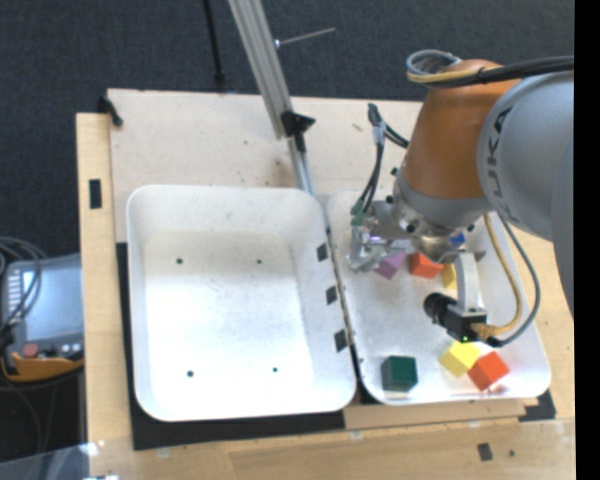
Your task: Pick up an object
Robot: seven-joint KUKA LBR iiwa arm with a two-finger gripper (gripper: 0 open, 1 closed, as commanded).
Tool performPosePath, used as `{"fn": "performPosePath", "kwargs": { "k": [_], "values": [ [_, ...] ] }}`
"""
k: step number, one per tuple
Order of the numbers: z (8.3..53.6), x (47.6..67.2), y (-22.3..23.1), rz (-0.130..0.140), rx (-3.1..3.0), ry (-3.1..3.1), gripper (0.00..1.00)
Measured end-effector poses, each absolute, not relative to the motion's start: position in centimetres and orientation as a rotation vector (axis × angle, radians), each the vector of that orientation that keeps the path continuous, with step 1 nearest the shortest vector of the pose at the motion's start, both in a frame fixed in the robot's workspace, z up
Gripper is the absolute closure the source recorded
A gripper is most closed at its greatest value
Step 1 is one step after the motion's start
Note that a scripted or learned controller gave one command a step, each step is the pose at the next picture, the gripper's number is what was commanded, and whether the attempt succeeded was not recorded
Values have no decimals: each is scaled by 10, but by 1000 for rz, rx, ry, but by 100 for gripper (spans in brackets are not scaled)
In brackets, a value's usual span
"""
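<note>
The gripper is low in the right bin, at its 10 o'clock corner. How wide the jaws stand I cannot tell. A purple block lies just beside it; an orange block lies at 3 o'clock of that.

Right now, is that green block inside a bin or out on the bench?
Inside. The green block lies on the floor of the right bin, near its front rim.

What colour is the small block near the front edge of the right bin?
Dark green block, seen in the camera view.
</note>
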State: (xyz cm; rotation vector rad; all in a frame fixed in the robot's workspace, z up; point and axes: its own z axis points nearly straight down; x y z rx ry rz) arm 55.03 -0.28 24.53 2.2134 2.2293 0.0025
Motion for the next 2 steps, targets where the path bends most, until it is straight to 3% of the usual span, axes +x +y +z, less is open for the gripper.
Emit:
{"fn": "performPosePath", "kwargs": {
  "k": [2],
  "values": [
    [242, 551, 100, 4, 2213, 2230, 100]
  ]
}}
